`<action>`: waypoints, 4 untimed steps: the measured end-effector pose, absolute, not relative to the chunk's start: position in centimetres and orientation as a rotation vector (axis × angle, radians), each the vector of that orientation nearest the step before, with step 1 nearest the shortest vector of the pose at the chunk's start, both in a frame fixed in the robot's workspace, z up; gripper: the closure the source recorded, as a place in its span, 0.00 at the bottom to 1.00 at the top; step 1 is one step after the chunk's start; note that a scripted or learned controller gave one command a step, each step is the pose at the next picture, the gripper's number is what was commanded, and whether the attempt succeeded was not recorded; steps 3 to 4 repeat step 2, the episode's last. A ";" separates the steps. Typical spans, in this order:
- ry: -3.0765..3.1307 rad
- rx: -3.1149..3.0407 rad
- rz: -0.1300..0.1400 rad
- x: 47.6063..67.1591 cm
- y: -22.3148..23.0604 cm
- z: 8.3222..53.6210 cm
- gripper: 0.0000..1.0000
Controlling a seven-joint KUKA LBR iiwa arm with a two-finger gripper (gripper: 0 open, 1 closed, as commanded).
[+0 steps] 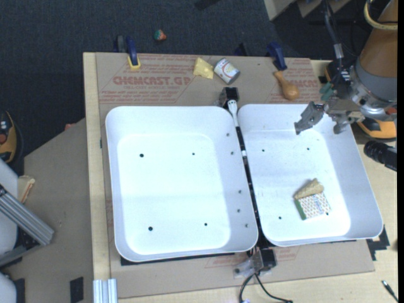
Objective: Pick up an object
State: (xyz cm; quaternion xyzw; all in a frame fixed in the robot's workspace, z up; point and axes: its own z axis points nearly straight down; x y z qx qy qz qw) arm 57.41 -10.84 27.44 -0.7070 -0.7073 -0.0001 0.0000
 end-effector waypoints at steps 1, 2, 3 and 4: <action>-2.236 -2.231 -0.017 60.6 -11.5 41.4 0.00; -2.228 -2.225 -0.004 60.5 -11.4 41.6 1.00; -2.228 -2.225 -0.004 60.5 -11.4 41.6 1.00; -2.228 -2.225 -0.004 60.5 -11.4 41.6 1.00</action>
